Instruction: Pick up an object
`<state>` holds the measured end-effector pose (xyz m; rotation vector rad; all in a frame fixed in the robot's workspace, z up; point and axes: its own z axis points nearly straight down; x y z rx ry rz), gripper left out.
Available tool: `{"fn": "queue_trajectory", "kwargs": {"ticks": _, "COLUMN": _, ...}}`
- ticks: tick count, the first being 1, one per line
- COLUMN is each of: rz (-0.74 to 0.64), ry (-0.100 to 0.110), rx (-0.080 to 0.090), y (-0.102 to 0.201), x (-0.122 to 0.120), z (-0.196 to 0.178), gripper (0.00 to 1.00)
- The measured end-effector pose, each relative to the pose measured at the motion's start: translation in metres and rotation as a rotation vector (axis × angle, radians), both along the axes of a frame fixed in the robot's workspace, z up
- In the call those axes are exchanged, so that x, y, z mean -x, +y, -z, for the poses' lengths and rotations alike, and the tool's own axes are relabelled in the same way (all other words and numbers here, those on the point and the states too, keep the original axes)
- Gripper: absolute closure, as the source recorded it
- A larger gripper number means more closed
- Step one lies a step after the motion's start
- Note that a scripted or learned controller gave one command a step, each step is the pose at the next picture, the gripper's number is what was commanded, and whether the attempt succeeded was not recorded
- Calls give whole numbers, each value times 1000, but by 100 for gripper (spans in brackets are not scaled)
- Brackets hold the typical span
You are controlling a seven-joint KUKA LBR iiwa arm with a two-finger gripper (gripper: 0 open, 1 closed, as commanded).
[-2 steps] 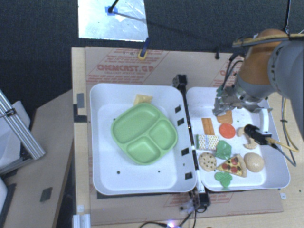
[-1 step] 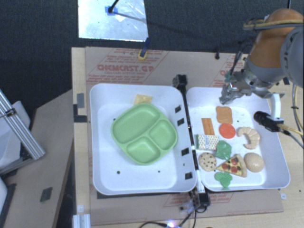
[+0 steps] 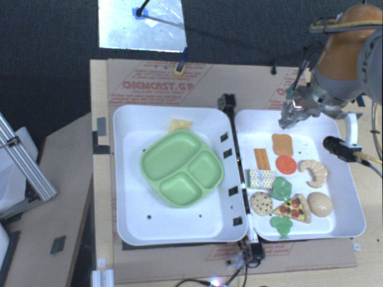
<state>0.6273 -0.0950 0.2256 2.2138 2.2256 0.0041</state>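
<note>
My two-finger gripper hangs over the far edge of the shallow white right-hand bin, nothing between its tips; whether it is spread or closed I cannot tell from this angle. Below it lie the candidates, all untouched: an orange-brown toast-shaped toy nearest me, a round red tomato slice just beside it, a tan croissant, a flat orange cracker strip, a pizza wedge, a chocolate-chip cookie and a pale bread roll. In the left-hand white bin sits a light-green divided plastic tray. By my reading the pick has not begun: descent, closing on one item and lifting all remain.
</note>
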Motion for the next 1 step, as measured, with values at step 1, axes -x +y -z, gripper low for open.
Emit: {"fn": "queue_trajectory", "kwargs": {"ticks": 1, "rz": -4, "ry": 2, "rx": -2, "y": 55, "x": 17, "z": -9, "gripper": 100}}
